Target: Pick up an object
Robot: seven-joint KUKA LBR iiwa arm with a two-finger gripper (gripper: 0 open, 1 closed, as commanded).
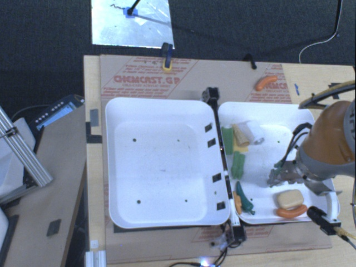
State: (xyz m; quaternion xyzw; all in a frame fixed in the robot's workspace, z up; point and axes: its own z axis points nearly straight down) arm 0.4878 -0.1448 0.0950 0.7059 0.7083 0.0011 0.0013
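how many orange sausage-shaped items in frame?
2. One orange sausage-shaped item lies in the right white bin at its near edge; the other lies on the cardboard behind that bin. The arm may hide more.

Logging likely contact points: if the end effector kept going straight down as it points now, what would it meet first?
Probably the bare white floor of the right bin, just above the beige bun-shaped block; depth is unclear from this slanted view.

2 bins side by side on counter (183, 71). Right bin (267, 113): gripper (276, 177) over its middle, bun (290, 198) w/ sausage (291, 211) touching at near-right corner, stick items along left wall. Another sausage (266, 83) on counter behind right bin.
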